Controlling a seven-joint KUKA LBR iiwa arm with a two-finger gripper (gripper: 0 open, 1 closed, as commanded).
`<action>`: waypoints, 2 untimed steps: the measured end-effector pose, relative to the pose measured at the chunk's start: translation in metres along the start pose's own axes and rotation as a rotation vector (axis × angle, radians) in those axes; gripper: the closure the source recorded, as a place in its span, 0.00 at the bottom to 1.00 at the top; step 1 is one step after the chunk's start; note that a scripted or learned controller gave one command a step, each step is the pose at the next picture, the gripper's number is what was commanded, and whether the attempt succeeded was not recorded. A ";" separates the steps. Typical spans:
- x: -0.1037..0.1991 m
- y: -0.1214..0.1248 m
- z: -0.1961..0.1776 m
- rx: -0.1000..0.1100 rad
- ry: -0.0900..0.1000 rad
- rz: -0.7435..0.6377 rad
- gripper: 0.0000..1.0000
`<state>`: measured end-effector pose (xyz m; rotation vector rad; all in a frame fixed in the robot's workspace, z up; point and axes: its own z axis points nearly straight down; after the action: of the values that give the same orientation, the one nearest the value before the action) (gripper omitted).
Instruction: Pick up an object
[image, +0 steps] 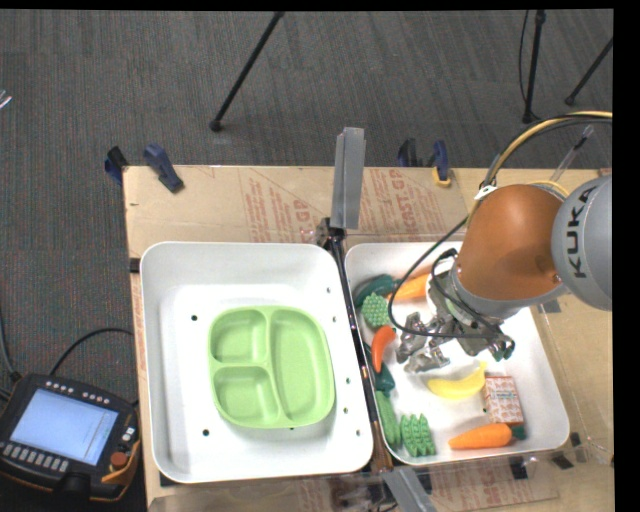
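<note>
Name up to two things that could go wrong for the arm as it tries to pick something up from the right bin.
1. The toys are crowded: the banana lies close below the hand, beside the small carton, so a grasp may nudge neighbours or catch two.
2. The carrot and green pieces lie near the right bin wall, which could block the hand.

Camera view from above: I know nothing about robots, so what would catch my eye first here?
First, the big grey arm with its orange band, reaching in from the right, its claw hanging over the right bin. Under it lies a jumble of toy food: a yellow banana, an orange carrot, a small carton. The left bin holds a light green divided plate.
</note>
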<state>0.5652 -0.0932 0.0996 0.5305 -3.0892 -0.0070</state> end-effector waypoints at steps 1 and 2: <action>-0.002 -0.001 -0.003 0.003 -0.006 0.000 0.00; 0.080 0.000 0.014 0.002 -0.004 -0.183 0.00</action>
<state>0.4896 -0.1195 0.0860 0.8110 -3.0321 -0.0054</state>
